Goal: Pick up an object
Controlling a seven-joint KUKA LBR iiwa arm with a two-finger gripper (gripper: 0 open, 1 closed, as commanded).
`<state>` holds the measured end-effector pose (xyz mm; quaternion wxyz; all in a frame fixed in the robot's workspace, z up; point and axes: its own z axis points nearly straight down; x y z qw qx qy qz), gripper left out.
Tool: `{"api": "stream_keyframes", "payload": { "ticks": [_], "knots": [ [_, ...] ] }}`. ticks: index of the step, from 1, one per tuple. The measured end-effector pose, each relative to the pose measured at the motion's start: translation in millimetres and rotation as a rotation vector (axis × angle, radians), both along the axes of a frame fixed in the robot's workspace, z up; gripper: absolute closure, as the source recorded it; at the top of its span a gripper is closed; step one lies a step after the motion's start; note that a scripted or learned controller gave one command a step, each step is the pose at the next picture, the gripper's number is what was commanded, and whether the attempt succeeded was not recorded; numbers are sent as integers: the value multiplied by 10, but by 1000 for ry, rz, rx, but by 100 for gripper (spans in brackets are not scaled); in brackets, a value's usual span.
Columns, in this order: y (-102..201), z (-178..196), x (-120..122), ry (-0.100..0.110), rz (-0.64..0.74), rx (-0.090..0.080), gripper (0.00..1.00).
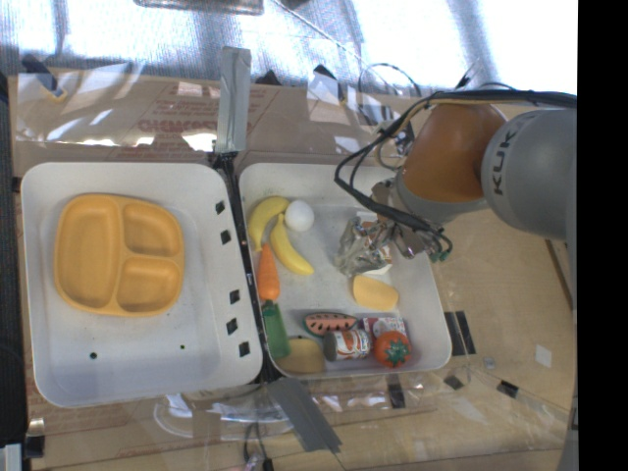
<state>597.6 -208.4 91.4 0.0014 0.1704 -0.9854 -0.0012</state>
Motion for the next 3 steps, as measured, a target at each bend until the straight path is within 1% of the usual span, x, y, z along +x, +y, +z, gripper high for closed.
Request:
{"api": "stream_keyframes", "payload": {
  "ticks": [1,2,3],
  "knots": [
    [821,973,196,-6,-220,-1,100],
    [456,1988,601,-9,-167,-3,100],
    [846,413,570,7,-161,0,100]
  ]
}}
